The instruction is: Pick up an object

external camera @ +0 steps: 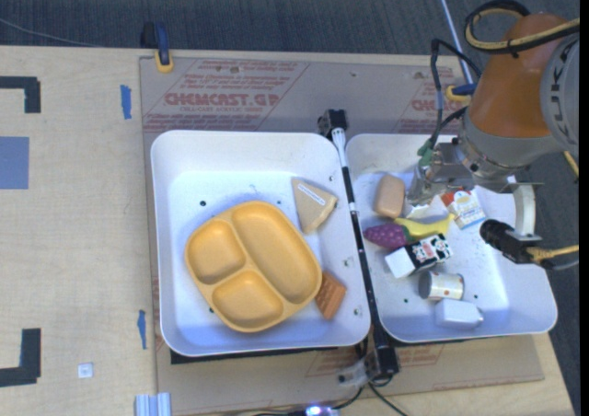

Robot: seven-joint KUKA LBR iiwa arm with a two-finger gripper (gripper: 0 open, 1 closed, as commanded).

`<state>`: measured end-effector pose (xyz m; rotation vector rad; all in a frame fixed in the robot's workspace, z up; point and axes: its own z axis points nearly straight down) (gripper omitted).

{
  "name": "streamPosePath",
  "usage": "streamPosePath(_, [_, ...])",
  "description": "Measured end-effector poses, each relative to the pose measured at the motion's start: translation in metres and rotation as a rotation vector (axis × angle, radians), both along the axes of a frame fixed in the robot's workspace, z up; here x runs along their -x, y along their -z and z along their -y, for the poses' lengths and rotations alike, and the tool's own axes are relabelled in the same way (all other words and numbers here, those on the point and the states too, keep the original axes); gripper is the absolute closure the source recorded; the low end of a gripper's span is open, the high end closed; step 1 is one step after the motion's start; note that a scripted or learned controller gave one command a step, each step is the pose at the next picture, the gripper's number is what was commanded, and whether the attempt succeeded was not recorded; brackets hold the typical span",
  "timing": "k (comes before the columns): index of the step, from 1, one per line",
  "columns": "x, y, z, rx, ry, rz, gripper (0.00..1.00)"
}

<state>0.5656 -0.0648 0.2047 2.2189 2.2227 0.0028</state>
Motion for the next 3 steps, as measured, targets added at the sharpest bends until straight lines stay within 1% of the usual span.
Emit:
streamPosePath(1, [-0.038,-0.012,0.058,0.002,0.002,0.000,1.00])
streamPosePath(2, [0.022,0.051,0.027,0.000,0.002,-0.003,1.00])
streamPosePath(3, [-0.014,0.020,-0.016,0.000,0.001,-0.001,1.00])
